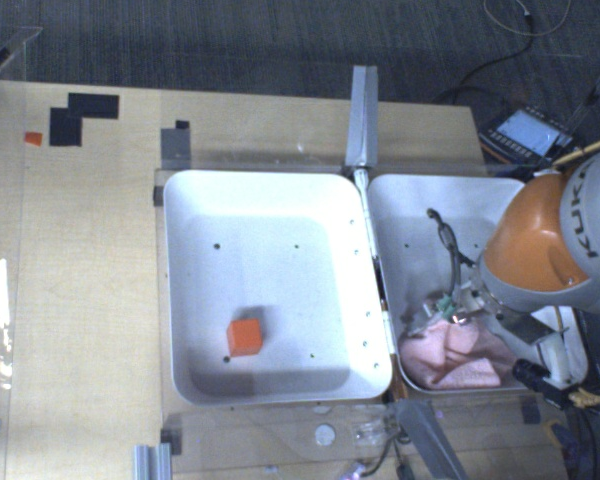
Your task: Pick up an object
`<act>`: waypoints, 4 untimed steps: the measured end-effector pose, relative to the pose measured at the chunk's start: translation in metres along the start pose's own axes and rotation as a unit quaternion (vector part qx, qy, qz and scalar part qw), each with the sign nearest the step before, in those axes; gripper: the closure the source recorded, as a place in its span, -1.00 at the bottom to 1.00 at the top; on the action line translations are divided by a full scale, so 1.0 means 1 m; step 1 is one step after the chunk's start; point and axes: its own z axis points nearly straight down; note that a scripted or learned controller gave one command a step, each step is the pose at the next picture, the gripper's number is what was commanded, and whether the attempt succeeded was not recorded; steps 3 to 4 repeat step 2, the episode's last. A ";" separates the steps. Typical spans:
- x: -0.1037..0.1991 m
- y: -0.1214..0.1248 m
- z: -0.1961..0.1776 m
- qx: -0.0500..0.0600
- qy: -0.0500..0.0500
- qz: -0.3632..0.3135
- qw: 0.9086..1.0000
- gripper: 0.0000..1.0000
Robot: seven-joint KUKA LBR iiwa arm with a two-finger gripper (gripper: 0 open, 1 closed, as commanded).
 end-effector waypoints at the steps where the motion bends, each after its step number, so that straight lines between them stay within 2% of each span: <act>1: 0.000 -0.001 -0.087 0.004 0.003 -0.135 0.991 -1.00; 2: -0.028 -0.010 -0.003 0.002 0.003 -0.211 0.977 -1.00; 4: -0.028 -0.010 -0.003 0.002 0.003 -0.211 0.977 -1.00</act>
